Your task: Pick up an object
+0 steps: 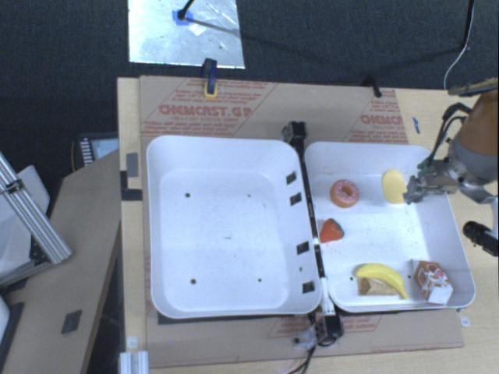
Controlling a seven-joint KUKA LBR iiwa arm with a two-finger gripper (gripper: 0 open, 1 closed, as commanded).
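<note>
Tool [412,190] sits w/ tips just beside lemon [394,185] in right bin [460,244], can't tell its state; donut [345,193], strawberry [331,230], banana [381,276] & small carton [433,280] lie nearby.

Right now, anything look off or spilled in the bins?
Nothing spilled or damaged. The donut, lemon, strawberry, banana and carton all lie inside the right bin. The banana rests partly on a brown item. The claw sits beside the lemon.
</note>
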